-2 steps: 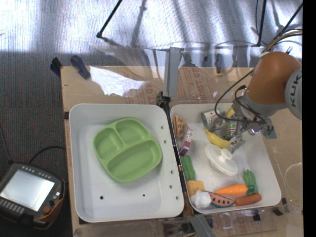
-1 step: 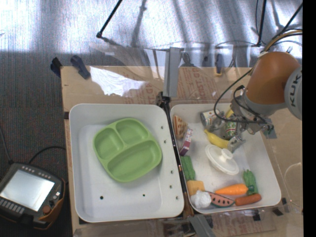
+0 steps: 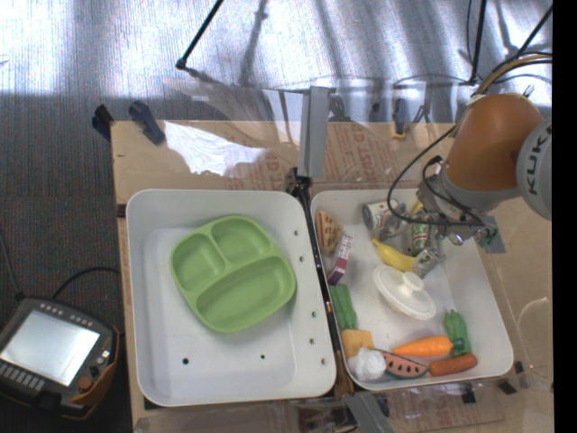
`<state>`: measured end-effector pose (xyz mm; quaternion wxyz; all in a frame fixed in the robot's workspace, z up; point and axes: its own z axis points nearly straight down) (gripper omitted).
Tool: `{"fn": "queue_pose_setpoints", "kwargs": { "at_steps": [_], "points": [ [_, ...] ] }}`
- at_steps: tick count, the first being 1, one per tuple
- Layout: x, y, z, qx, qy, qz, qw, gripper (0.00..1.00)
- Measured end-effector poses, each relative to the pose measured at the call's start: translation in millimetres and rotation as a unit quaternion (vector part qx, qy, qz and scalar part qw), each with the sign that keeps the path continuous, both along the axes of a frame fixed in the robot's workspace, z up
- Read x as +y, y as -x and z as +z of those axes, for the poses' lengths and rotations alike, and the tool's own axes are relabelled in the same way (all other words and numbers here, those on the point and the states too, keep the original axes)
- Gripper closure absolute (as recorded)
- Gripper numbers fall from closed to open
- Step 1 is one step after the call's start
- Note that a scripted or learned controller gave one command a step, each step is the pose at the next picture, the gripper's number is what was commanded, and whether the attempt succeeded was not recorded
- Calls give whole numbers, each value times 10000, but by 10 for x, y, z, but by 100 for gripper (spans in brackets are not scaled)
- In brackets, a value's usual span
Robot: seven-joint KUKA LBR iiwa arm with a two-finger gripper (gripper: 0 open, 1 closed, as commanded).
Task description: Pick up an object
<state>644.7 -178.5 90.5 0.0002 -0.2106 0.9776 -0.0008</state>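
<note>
Plywood bench (image 3: 225, 156) w/ two white bins (image 3: 149, 242), carpet behind; gripper (image 3: 424, 242) state unclear

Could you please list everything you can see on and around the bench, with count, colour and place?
Bins: two, white, side by side on the bench.
Divided plate: one, green, in the left bin.
Lid: one, white with a knob, middle of the right bin.
Banana: one, yellow, right bin, beside the lid.
Cans: two, small, far end of the right bin.
Pizza slice: one, right bin's left wall.
Carrot: one, orange, near end of the right bin.
Watermelon slice: one, red, near the carrot.
Sausage: one, red-brown, near right corner.
Pendant: one, grey with a screen, lower left on the floor.
Arm: one, orange band, over the right bin.
Gripper: one, low by the banana.
</note>
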Motion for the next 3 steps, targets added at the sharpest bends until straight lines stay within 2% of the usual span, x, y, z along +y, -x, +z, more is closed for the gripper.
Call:
{"fn": "queue_pose_setpoints", "kwargs": {
  "at_steps": [1, 2, 3],
  "points": [
    [55, -7, 2, -15, -4, 241, 9997, 0],
    [122, -18, 4, -18, -7, 782, 9969, 0],
    [790, 284, 8, -24, -22, 540, 9985, 0]
  ]
}}
